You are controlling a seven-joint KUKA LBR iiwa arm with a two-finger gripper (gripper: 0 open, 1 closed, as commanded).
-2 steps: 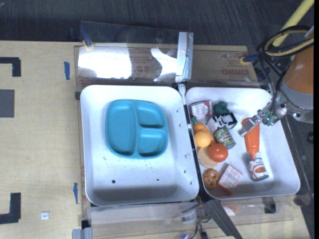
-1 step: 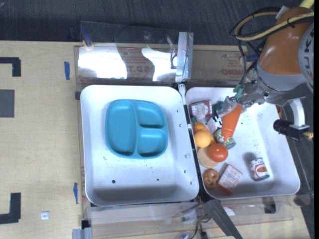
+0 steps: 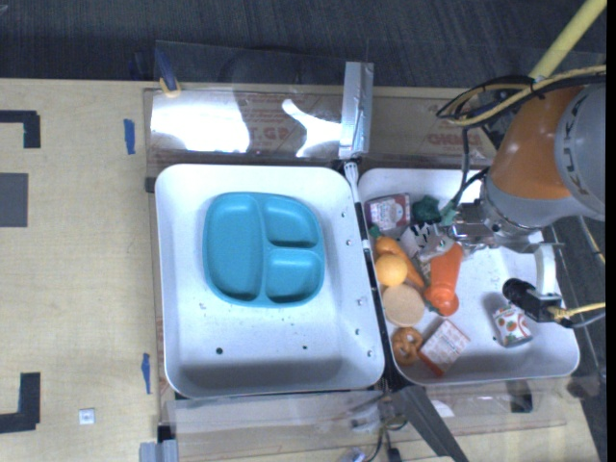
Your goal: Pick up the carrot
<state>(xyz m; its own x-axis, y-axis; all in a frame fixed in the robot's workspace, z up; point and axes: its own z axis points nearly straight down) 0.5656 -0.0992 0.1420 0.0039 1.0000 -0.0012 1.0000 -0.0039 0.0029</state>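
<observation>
Blue divided plate in left bin; small can in right bin

Gripper above carrot in right bin; blue tray in left bin.

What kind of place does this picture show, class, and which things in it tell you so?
Probably a robotics lab test bench: a grey and orange robot arm reaches over two white bins, one holding a blue divided plate, the other toy food such as a carrot.
</observation>
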